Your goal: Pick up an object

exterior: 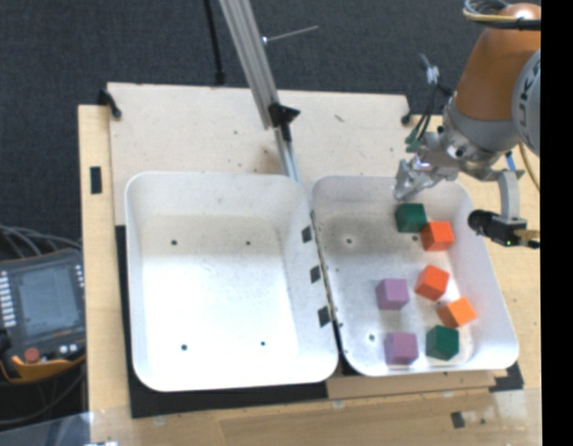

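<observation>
The end effector (pixel 411 180) hung low over the far end of the right bin (pixel 353 214), just behind a green cube (pixel 410 217), w/ the grey-and-orange arm (pixel 490 72) reaching in from the right. Couldn't tell from where I stood how wide it was spread, and nothing showed in its grip. My guess: it was lined up on that green cube b/c it sat nearest the arm's reach and had a bit of open floor on its left, tho an orange cube (pixel 437 235) was touching or nearly touching its right corner, which could get in the way.

Rest of the blocks were scattered in the same bin: a purple cube (pixel 392 293) mid-bin, another orange cube (pixel 433 282) just beside it, a third orange one (pixel 457 312) nearer the rim, then a second purple cube (pixel 400 347) and a dark green cube (pixel 442 343) side by side at the near end. All loose, flat on the floor of the bin, apart enough for a grab from above. The left bin (pixel 221 277) sat alongside on the table (pixel 184 119), prob. the drop side.
</observation>
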Robot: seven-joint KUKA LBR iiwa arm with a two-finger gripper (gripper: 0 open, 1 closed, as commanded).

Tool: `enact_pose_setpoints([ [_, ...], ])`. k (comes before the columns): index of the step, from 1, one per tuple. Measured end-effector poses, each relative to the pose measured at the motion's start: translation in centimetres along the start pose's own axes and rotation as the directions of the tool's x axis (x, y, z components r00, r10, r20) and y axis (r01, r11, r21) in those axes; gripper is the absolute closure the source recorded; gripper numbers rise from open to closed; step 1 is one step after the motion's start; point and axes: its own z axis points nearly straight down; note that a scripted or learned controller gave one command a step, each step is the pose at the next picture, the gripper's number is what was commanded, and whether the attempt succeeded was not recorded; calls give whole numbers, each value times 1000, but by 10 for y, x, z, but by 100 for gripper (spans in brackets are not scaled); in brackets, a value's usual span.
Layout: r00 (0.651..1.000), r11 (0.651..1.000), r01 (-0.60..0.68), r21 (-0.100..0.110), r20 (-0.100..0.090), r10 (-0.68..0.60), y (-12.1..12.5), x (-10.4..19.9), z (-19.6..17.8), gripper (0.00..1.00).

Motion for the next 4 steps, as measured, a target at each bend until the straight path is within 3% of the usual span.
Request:
enact_pose_setpoints([
  [2, 1000, 1000, 1, 2, -2, -1, -21, 113, -12, 100],
  [4, 1000, 1000, 1, 5, -1, -1, -42, 214, 1, 100],
])
